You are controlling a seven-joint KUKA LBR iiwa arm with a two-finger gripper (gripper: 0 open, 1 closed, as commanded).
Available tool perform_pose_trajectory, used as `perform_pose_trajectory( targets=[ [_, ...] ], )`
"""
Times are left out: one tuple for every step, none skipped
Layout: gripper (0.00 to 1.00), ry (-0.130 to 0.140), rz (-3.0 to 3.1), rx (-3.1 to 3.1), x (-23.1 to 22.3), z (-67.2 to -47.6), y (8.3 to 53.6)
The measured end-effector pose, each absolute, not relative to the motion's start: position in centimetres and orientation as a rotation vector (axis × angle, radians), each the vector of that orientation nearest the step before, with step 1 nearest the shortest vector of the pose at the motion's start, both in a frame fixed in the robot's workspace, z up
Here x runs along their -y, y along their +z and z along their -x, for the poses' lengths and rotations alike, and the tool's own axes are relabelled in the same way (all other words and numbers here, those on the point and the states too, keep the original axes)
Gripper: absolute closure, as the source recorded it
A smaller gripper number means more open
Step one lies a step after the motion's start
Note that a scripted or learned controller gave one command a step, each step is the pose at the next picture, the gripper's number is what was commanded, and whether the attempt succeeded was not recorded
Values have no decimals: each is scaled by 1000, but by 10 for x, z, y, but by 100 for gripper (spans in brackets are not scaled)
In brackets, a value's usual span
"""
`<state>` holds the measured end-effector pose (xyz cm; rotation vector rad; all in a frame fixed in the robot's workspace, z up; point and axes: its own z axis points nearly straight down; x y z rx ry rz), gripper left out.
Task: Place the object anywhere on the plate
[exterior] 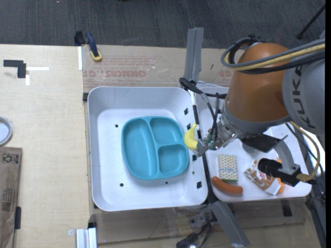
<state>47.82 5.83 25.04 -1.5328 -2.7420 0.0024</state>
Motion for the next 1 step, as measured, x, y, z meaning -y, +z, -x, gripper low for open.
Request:
perform_pose_trajectory(
  targets=[
    [0, 2, 1533, 2742, -58, -478, 250]
  ],
)
